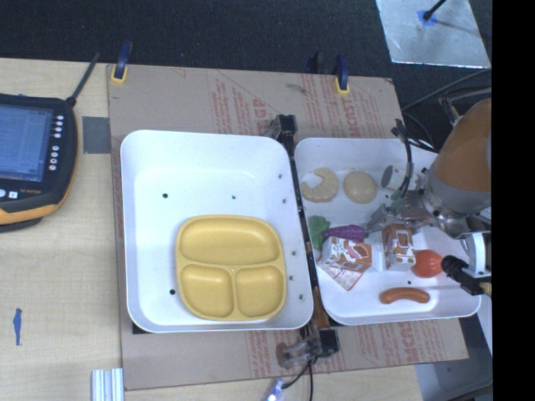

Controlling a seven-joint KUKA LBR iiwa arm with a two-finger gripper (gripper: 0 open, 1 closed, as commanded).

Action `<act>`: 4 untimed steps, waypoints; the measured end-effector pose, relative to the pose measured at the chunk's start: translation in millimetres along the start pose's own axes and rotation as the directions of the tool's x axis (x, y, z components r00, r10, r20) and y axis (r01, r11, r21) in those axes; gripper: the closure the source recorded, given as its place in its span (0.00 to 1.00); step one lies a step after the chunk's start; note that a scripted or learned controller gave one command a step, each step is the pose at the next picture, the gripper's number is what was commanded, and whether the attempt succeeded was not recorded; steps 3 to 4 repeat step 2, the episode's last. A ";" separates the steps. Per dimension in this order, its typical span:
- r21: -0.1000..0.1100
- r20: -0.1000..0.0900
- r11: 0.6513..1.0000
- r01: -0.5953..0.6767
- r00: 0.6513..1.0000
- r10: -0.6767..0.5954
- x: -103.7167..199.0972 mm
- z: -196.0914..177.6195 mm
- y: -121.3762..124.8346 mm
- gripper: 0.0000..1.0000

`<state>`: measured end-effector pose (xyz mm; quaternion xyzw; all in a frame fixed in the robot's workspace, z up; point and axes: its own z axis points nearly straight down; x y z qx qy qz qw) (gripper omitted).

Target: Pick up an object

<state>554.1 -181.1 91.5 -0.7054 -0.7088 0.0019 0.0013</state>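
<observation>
Yellow divided plate (pixel 231 267) in left bin (pixel 142 165), food items in right bin (pixel 351 307), arm (pixel 464 165) at right

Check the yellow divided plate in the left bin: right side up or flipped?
Right side up. The yellow divided plate lies flat in the left bin, its three recessed compartments facing the camera.

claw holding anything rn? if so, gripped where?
Cannot tell. The claw sits low in the right bin, near the carton; nothing is visibly gripped.
</observation>
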 end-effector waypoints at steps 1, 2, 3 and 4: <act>0.001 0.001 1.000 0.002 1.000 -0.002 -0.9 -10.3 0.1 1.00; -0.001 -0.001 1.000 0.003 1.000 -0.003 107.8 -100.6 -14.9 1.00; -0.001 -0.001 1.000 0.003 1.000 -0.003 107.8 -100.6 -14.9 1.00; -0.001 -0.001 1.000 0.003 1.000 -0.003 107.8 -100.6 -14.9 1.00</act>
